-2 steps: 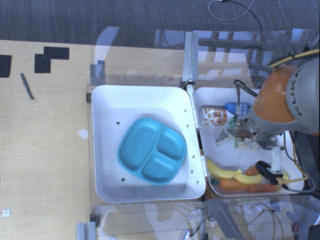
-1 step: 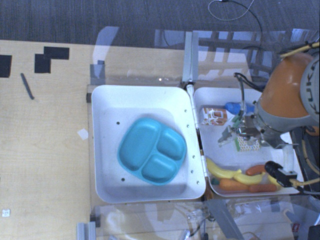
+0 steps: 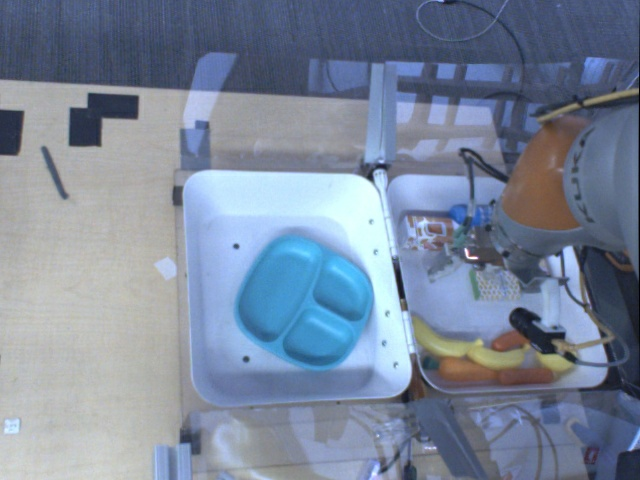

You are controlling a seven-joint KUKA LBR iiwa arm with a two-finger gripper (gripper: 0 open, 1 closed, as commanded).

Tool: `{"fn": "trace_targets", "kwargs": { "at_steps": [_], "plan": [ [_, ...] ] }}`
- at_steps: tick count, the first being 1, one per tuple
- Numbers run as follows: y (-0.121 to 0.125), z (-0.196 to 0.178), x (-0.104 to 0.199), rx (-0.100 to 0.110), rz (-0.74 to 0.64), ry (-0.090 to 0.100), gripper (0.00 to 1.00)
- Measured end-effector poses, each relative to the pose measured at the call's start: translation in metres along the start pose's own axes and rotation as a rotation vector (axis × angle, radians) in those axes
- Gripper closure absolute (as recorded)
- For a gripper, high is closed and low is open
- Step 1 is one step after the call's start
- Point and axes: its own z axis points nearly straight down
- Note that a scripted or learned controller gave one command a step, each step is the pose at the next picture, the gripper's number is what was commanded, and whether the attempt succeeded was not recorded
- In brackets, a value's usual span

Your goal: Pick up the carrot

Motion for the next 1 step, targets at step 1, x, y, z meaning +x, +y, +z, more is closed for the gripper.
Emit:
{"fn": "trace_targets", "kwargs": {
  "at_steps": [1],
  "plan": [
    [0.0336, 0.0084, 0.0125, -0.008, 0.052, -0.006, 0.0]
  ]
}}
